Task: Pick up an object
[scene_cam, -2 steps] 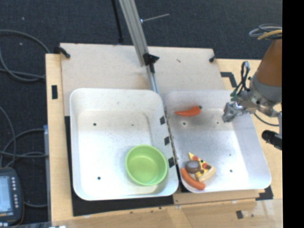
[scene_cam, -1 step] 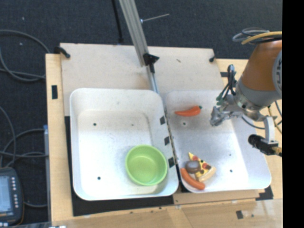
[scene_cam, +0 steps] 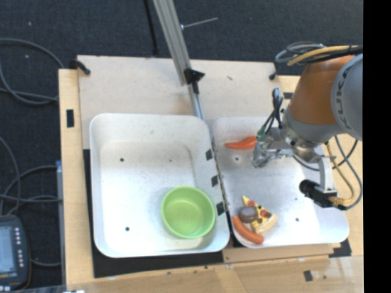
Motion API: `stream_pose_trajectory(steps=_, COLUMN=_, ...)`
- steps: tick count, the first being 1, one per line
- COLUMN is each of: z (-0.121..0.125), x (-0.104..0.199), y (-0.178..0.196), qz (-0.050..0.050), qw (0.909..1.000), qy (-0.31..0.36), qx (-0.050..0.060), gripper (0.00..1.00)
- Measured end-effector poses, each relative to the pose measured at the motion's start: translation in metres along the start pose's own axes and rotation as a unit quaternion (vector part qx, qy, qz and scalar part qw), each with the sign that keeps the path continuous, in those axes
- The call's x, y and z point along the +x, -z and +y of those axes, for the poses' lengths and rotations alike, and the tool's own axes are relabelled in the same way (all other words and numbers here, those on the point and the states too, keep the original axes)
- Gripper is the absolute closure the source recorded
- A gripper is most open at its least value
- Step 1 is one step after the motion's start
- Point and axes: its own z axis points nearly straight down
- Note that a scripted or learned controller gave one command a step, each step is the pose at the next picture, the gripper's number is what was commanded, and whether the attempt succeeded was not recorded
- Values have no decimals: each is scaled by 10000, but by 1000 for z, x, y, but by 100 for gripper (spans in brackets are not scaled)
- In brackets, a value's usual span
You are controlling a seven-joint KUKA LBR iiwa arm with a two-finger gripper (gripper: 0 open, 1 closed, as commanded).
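Note:
An orange carrot-shaped toy (scene_cam: 242, 143) lies near the back left of the right bin (scene_cam: 299, 224). My gripper (scene_cam: 262, 157) hangs just right of it, low over the bin floor, its metal tips close to the toy's right end. At the bin's front left sits a small heap: a pizza slice toy (scene_cam: 261, 219), a brown round piece (scene_cam: 247, 213) and an orange sausage shape (scene_cam: 247, 231). A green bowl (scene_cam: 188, 211) stands at the front right of the left bin (scene_cam: 122, 157).
A slanted aluminium post (scene_cam: 174, 35) rises from the back between the two bins. Cables (scene_cam: 342, 182) and a black fitting (scene_cam: 313, 190) hang off the wrist over the right bin's right side. The wooden bench (scene_cam: 134, 84) surrounds both bins.

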Motion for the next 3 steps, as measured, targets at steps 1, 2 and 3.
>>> stream_pose_trajectory(steps=1, z=-6, x=44, y=12, qz=8, qw=10000, qy=6, qx=-5, gripper=100)
stream_pose_trajectory(steps=2, z=-10, x=94, y=29, qz=7, qw=10000, qy=11, qx=-13, gripper=100)
stream_pose_trajectory(steps=3, z=-9, x=154, y=25, qz=8, qw=10000, qy=14, qx=-3, gripper=100)
